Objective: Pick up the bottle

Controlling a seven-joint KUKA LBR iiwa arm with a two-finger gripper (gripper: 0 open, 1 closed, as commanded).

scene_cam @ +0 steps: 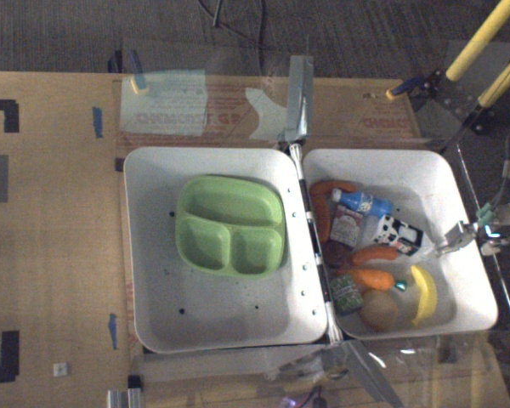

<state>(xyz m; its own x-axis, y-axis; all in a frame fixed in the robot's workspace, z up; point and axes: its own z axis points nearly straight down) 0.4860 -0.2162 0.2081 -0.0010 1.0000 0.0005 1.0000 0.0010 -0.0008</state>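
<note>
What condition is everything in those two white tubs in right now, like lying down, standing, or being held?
bottle: lying on its side, not held
green tray: flat, right way up, left bin
banana: lying by the carrot
gripper: over right bin's edge, away from bottle

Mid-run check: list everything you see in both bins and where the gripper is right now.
left bin: 1, white, left half of the bench
divided plate: 1, green, three compartments, in the left bin
right bin: 1, white, beside the left bin
bottle: 1, clear with blue cap and label, lying on its side, upper part of the right bin
black-and-white carton: 1, just right of the bottle
snack pouch: 1, reddish, below the bottle
carrot: 1, orange, lower middle of the right bin
banana: 1, yellow, right of the carrot
potato: 1, brown, lower edge of the right bin
gripper: 1, grey, over the right bin's right edge, apart from the bottle
</note>
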